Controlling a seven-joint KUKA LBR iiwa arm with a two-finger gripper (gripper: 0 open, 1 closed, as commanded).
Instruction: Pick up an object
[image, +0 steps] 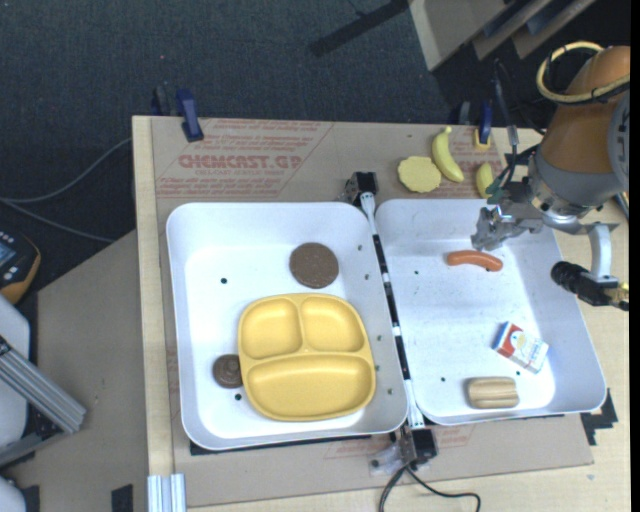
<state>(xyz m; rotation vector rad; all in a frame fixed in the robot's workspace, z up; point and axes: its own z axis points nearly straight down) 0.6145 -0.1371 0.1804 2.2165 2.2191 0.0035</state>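
2 white bins sit side by side, and the thing i'd go for is the sausage, lying in the far part of the right bin, its length running left to right. i judge it a light toy, stiff enough not to sag, with a smooth rounded skin that could roll or squirt out of a pinch. best hold would be across its middle, fingers closing from the near and far sides so the thin width sits between them.

my gripper hangs just beyond the sausage's right end, at the bin's far edge, low over the floor. nothing lies between its fingers that i can make out, and at this angle i cannot tell whether they are spread or pressed together. the arm comes in from the far right corner, orange band above the grey wrist, the wrist pitched steeply down toward the bin.

also in the right bin: a small carton and a tan block toward the near side, both well apart from the sausage. the left bin holds a yellow tray and 2 brown discs.
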